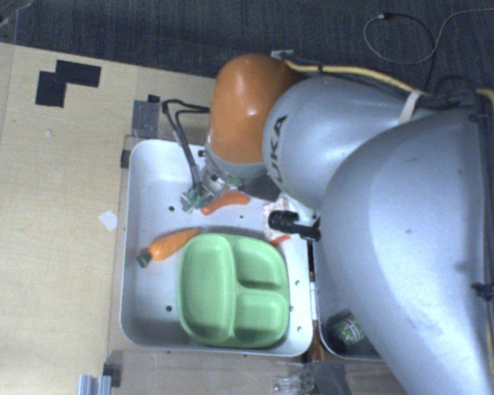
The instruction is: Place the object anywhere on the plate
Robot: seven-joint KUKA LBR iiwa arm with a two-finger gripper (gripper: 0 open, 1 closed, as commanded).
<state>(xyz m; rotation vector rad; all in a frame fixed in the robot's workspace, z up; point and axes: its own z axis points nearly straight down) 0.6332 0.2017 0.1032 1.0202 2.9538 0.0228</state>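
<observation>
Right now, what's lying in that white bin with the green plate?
The left white bin holds the green divided plate, a toy carrot touching its upper-left edge, and an orange piece farther back. The arm covers the bin's back right corner.

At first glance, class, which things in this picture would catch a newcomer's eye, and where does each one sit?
The bulky grey arm with its orange band fills the right side and reaches over the left white bin. In that bin lies a bright green divided plate, near the front. A toy carrot rests on the bin floor just left of the plate.
</observation>
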